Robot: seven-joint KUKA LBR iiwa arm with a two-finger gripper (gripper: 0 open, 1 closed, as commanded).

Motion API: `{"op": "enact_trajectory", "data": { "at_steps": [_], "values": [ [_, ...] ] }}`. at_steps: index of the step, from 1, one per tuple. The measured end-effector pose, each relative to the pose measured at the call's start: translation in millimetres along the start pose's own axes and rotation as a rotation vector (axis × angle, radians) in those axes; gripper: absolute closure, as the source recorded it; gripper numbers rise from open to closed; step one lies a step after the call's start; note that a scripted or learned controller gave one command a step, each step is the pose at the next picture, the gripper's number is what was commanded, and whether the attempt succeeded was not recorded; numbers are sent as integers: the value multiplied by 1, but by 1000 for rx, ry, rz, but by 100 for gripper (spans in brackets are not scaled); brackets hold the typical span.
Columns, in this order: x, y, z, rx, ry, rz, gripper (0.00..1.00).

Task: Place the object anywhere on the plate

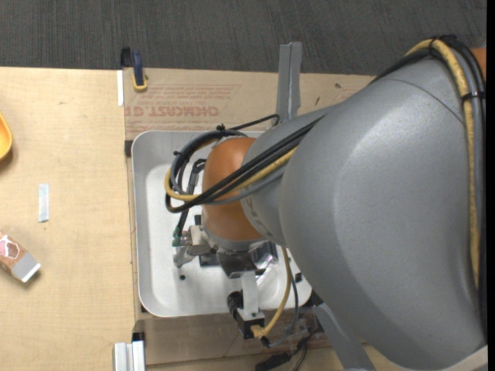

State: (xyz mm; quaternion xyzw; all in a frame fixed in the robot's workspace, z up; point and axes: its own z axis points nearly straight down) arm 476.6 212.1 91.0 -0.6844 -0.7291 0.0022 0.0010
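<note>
A: What's in view?
B: Arm (pixel 387 207) fills the right half and reaches left, down into the bin (pixel 151 230). Bench (pixel 62 130) is tan wood. Cardboard (pixel 186 103) lies under the bin's far edge.
A: Wrist?
B: Orange band (pixel 228 184) sits over mid-bin. Gripper (pixel 205 255) is just below it in frame, low over the bin floor, toward the near side.
A: Open or clamped?
B: Can't tell, the wrist blocks it from above.
A: Object? Plate?
B: Can't make out either. Arm hides most of the bin; its left side and near-left corner are visible.
A: Off-bin?
B: Grey post (pixel 288 76) stands behind the bin. Brown-red packet (pixel 15 259) is at the bench's left edge. Blue-yellow clamp (pixel 136 72) is at the cardboard's far-left corner. Orange thing (pixel 3 139) is cut off by the left edge. Small white strip (pixel 43 203) lies between it and the packet.
</note>
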Motion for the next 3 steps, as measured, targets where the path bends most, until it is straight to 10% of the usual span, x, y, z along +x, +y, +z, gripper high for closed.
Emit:
{"op": "enact_trajectory", "data": {
  "at_steps": [1, 2, 3],
  "values": [
    [-86, -5, -75, -1, -1, 171, 0],
    [-88, -5, -83, 2, -3, 174, 100],
    [-97, -6, -200, -2, -1, 51, 100]
  ]
}}
